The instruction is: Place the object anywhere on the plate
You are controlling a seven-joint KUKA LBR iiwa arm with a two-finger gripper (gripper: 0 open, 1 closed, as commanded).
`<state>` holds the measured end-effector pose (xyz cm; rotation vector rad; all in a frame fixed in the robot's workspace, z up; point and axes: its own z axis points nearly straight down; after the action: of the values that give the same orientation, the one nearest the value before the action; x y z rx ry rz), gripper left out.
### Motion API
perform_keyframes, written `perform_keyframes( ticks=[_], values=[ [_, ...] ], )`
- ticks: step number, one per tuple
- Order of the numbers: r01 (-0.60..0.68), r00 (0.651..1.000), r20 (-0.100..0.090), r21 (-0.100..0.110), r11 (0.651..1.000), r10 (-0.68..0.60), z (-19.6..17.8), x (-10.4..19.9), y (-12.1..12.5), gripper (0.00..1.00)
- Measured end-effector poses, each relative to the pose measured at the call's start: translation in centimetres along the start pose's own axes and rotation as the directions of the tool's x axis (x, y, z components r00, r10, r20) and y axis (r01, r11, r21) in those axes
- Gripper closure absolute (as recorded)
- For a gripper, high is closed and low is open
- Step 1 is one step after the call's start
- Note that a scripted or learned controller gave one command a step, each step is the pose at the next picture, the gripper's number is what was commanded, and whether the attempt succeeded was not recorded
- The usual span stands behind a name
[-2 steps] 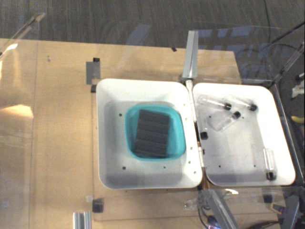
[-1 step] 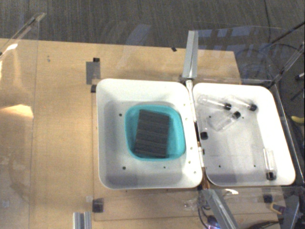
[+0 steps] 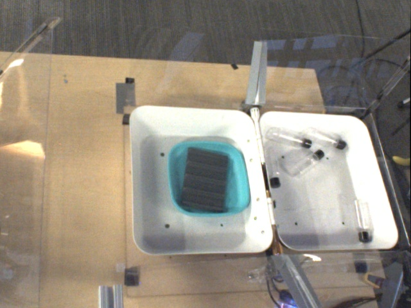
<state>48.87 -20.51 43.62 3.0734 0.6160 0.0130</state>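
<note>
Clear vials (image 3: 363, 218) lie scattered in the right bin (image 3: 385, 191).
Left bin (image 3: 144, 191) holds a teal plate (image 3: 239, 178) with a dark ridged block (image 3: 205, 179) resting on it.

A light wooden worktop (image 3: 70, 191) is filling the left and middle of the scene. Dark grey carpeted floor (image 3: 160, 15) is running along the far side. Clear panels (image 3: 26, 43) are reflecting light at the left, and black cables (image 3: 379, 50) are trailing at the far right.
</note>
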Motion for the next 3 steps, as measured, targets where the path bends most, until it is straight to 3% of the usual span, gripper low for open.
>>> perform_keyframes(
  ticks=[2, 3],
  values=[
    [-0.185, 0.983, 0.000, 0.000, 0.983, 0.185, 0.02, -0.03, 0.04, 0.00],
    [-0.185, 0.983, 0.001, 0.000, 0.983, 0.185, 0.04, -0.02, 0.03, 0.00]
  ],
)
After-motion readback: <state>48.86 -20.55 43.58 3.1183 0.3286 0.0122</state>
